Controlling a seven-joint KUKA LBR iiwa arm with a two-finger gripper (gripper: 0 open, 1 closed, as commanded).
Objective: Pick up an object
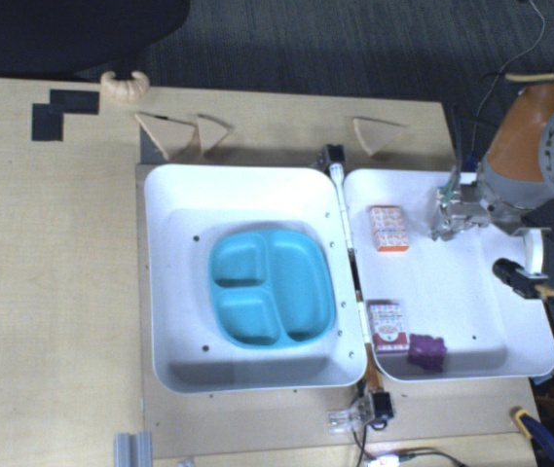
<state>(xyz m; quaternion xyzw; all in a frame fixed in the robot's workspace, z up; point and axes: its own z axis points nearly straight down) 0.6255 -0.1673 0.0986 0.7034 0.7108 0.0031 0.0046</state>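
The gripper is seen over the right bin; its state cannot be told. Two small cartons and a purple object are lying in that bin.

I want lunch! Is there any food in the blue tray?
Empty. The blue tray in the left bin shows bare blue bottoms in all three sections.
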